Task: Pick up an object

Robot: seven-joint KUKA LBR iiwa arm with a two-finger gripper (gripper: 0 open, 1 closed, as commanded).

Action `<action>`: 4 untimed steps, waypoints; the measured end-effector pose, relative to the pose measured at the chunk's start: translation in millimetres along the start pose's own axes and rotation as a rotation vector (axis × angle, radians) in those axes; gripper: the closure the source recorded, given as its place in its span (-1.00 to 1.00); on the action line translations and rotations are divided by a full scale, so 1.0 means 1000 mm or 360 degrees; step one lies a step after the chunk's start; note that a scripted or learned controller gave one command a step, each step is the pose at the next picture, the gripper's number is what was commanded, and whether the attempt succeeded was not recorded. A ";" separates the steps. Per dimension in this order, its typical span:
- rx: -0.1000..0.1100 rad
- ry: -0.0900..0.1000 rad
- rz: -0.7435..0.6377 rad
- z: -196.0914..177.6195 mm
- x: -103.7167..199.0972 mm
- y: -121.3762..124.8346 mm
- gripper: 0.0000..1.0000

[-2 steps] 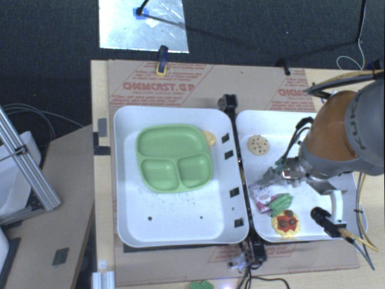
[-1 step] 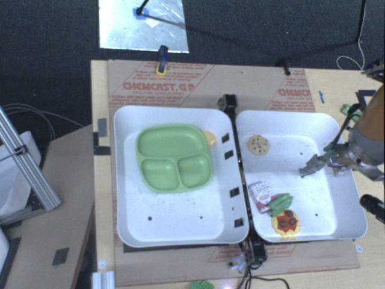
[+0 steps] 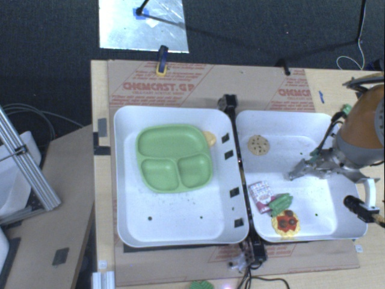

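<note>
The right bin [image 3: 301,131] holds a round brown cookie [image 3: 258,144] near its back left. At its front left lie a small pink-and-white packet [image 3: 261,192], a green toy [image 3: 280,202] and a yellow-and-red toy [image 3: 286,223], close together. My gripper [image 3: 299,173] reaches in from the right and hangs low over the middle of this bin. It is right of the cookie and above-right of the packet group, apart from all of them. Nothing shows between its tips.
The left bin [image 3: 129,221] carries a green divided plate [image 3: 174,158] with a small yellow thing [image 3: 209,138] at its back right edge. Black clips [image 3: 231,155] run along the wall between the bins. The arm's orange band [image 3: 364,125] stands over the right bin's right edge.
</note>
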State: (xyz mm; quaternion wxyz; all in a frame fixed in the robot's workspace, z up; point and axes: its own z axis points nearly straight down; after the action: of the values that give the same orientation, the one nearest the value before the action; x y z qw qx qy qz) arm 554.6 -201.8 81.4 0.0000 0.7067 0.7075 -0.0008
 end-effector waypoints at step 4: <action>-0.0010 -0.0005 0.0012 -0.130 0.007 -0.043 -1.00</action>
State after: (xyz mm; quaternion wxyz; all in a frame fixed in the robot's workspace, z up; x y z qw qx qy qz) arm 511.3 -194.8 211.4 0.0034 0.7093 0.7049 0.0002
